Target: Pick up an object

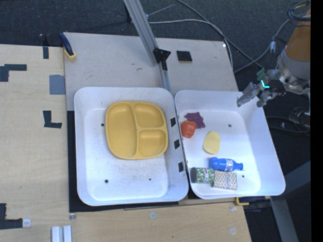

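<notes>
1. The blue plastic bottle with a white cap [225, 164] lay on its side in the right-hand shallow white bin [267, 150], long axis running left to right across the frame, cap end pointing right and tilted a touch toward the near edge.
2. Just below it, touching or nearly so, the flat green-and-white printed packet [214, 178] stretched the same left-to-right way; there was print on it, but too small to read.
3. The pale yellow lemon-shaped piece [212, 142] sat near the bin's middle, its long axis roughly up and down the frame.
4. Over by the bin's left wall, the small orange-red rounded toy [187, 129] rested against the lumpy purple piece [195, 119] just behind it.
5. The grey two-finger gripper [250, 99] hung over the far right rim of that bin, well apart from every object, fingers pointing left and down; nothing sat between them, and how far apart they stood I could not tell.
6. In the left-hand shallow white bin [91, 150], the yellow plastic three-compartment plate [136, 130] lay flat, on its own.
</notes>
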